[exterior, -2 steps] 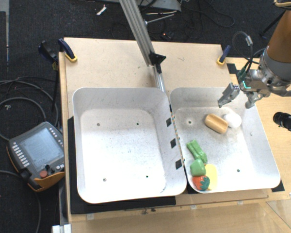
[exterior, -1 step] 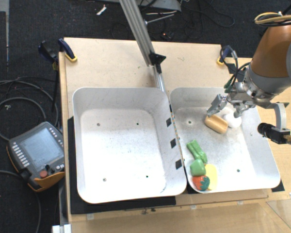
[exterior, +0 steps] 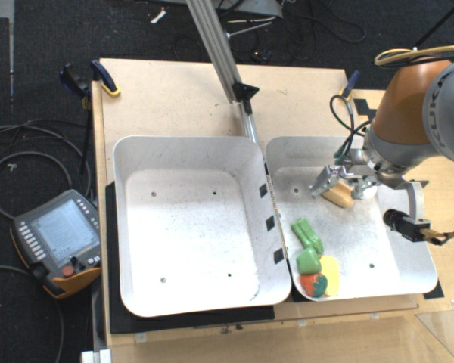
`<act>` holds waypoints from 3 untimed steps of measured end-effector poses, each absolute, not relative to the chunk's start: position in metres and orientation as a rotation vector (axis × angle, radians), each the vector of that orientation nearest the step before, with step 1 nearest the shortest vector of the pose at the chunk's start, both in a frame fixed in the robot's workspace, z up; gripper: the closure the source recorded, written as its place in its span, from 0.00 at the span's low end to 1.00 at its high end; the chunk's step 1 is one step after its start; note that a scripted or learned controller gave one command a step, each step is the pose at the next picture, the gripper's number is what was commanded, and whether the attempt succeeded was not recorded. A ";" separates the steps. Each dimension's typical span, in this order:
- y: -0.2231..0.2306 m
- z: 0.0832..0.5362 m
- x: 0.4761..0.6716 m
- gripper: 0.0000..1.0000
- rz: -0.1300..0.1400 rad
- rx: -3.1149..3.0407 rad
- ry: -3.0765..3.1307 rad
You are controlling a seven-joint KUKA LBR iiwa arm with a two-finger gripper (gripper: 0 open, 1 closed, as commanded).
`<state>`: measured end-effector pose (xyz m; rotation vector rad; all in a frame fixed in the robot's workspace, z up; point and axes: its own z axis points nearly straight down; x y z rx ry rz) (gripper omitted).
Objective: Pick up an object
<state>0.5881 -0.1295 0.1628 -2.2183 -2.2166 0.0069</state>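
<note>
My gripper (exterior: pixel 342 186) hangs low over the far part of the right bin (exterior: pixel 408 278), below the orange-banded wrist. Its fingers (exterior: pixel 322 184) stand open, spread to either side of a tan wooden block (exterior: pixel 338 196) that lies on the bin floor between them. I cannot tell whether the pads touch the block. Near the bin's front left corner lies a cluster: a long green piece (exterior: pixel 306 233), a rounder green piece (exterior: pixel 309 261), a yellow object (exterior: pixel 330 268) and a red-orange object (exterior: pixel 314 284).
The left bin (exterior: pixel 136 157) sits beside the right one, with a raised divider wall (exterior: pixel 271 210) between them. A slanted metal pole (exterior: pixel 219 44) reaches down to the bins' far edge. A black cable part (exterior: pixel 405 225) hangs off the arm at the right.
</note>
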 end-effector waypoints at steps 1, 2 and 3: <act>-0.133 0.108 0.577 0.00 0.006 -2.219 -2.216; -0.133 0.122 0.580 1.00 -0.001 -2.223 -2.221; -0.140 0.168 0.584 1.00 -0.004 -2.225 -2.225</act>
